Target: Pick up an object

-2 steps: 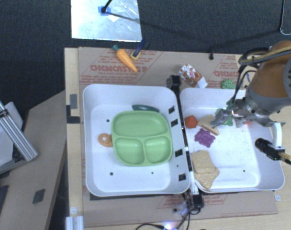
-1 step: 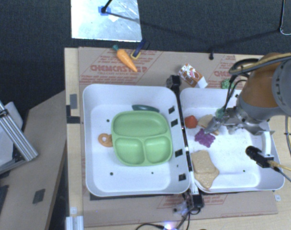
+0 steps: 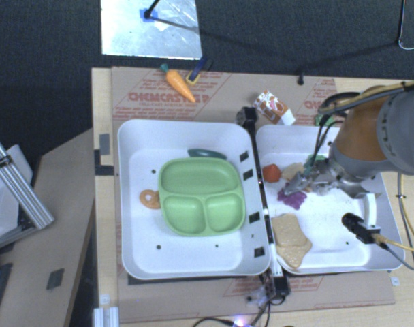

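My gripper hangs low in the right bin, close to its left wall. From this slant I cannot tell how far open it is, or whether it has hold of anything.

A purple cluster lies just beside my gripper, on the side nearer the camera, and I cannot tell whether the two touch. A small red ball sits a little to the view's left of my gripper. A flat tan slab lies nearer the camera, by the bin's front corner.

Farther to the view's left of my gripper, in the left bin, a green divided plate fills the middle. An orange ring rests just off the plate's far edge.

Behind my gripper, outside the bins, a small red-and-white carton carries a label too small to read. Well apart from me lies a toy carrot.

Both bins rest on a cardboard sheet printed in red with CHEMCAST. It lies on a pale bench, and dark carpet lies beyond. A silvery sheet sits there.
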You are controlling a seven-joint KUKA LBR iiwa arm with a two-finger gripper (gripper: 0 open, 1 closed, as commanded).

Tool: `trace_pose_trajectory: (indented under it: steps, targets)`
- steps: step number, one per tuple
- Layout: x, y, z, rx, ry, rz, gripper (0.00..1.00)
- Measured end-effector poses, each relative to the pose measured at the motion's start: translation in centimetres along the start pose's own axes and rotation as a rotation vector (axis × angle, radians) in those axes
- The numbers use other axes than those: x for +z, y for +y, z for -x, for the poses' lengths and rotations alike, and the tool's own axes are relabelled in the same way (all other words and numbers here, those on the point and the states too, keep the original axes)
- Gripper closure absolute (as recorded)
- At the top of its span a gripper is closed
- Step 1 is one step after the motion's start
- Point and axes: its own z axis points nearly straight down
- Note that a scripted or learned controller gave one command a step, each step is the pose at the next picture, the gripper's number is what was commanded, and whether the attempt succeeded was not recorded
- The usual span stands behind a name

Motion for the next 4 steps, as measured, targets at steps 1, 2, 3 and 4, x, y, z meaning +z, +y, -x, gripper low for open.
trace_pose_trajectory:
  steps: [1,2,3,4]
  targets:
    - [-1.3,0.2,0.0,-0.001,-0.001,0.007,1.0]
    - [-5.7,0.5,0.1,-0.002,-0.002,0.005,1.0]
    - [-12.0,0.3,0.2,-0.003,-0.002,0.006,1.0]
    - [-14.2,0.4,0.2,-0.003,-0.001,0.003,1.0]
